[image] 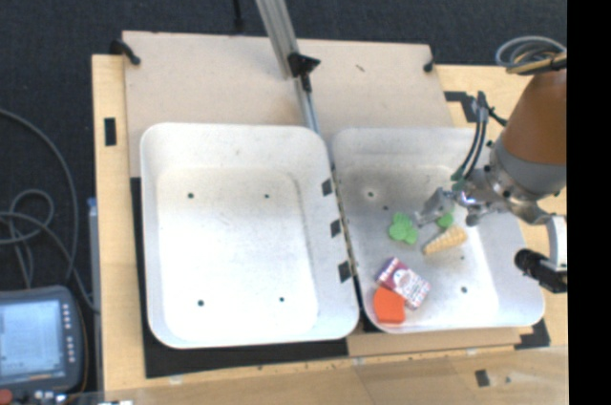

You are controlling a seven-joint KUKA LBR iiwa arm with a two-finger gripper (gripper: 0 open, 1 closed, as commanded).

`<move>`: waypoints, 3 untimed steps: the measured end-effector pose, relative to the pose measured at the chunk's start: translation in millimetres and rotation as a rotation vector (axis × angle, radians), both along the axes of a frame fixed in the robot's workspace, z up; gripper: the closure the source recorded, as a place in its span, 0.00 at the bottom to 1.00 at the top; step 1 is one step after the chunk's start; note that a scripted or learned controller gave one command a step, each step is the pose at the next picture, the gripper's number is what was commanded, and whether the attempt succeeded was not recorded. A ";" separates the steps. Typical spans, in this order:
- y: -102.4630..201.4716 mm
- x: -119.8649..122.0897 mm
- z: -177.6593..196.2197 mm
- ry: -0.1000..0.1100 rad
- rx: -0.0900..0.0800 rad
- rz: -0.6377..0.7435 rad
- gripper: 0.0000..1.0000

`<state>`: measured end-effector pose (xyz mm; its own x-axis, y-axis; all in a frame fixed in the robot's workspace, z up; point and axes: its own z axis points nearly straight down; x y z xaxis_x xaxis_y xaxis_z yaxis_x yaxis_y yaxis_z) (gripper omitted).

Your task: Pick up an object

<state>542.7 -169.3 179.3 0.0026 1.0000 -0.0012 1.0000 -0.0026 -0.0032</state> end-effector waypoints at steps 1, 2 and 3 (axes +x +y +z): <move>4.5 5.8 -58.6 -0.002 0.000 -0.002 0.00; 2.6 7.2 -44.8 -0.009 -0.001 -0.010 1.00; 7.5 8.9 17.8 -0.011 -0.001 0.005 1.00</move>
